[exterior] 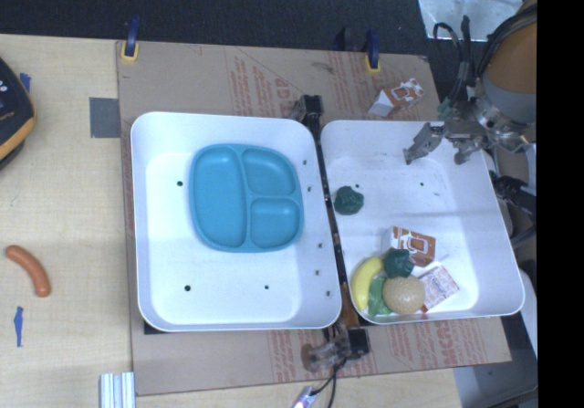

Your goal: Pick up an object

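Note:
In the right bin a dark green round object lies near the left wall. At the bin's front left corner sits a cluster: a yellow banana-like piece, a tan round ball, a dark teal lump and two small red-and-white packets. My gripper hovers over the bin's back right part, fingers spread open, nothing between them. It stands well apart from the cluster and the green object.
The left bin holds a blue divided plate. A sausage-shaped toy lies on the bench at far left. A small packet rests on the cardboard behind the right bin. Clamps and cables sit along the bins' edges.

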